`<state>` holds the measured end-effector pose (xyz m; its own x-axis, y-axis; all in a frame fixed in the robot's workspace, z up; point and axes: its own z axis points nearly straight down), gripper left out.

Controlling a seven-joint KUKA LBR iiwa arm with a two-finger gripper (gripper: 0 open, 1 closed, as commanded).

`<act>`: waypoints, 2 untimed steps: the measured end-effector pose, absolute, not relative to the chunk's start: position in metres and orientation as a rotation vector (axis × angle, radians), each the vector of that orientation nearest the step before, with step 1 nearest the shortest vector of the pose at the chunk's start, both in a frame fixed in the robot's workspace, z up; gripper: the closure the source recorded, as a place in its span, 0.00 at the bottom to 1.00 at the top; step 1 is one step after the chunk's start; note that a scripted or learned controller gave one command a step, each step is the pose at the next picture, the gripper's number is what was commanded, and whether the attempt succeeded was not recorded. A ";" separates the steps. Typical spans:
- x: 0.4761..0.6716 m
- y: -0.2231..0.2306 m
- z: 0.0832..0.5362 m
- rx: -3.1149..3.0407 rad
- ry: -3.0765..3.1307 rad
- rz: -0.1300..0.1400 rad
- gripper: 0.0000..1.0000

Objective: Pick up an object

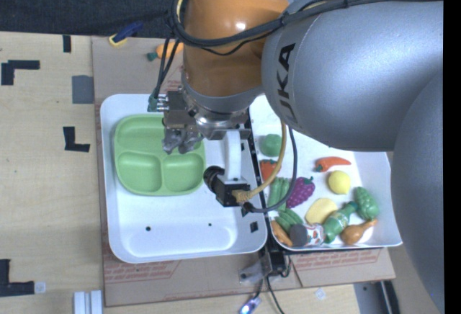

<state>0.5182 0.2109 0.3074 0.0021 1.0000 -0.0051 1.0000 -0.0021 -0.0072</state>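
Currently poised with gripper [180,140] over green divided plate [140,161] in left bin [180,233]; cannot tell whether spread or closed.

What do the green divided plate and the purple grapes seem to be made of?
The green plate looks like moulded plastic with a satin finish: the colour is uniform and the dividers are soft and rounded. The purple grapes are probably toy plastic, slightly glossy, with an even colour and small highlights. Neither is certain from the look alone.

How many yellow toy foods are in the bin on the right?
2: a lemon next to the red pepper, and a yellow piece below it, beside the grapes. The arm may hide others.
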 end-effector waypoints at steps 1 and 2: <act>0.541 0.235 0.399 -2.219 -2.228 -0.013 1.00; 0.485 0.171 0.363 -2.222 -2.216 0.012 1.00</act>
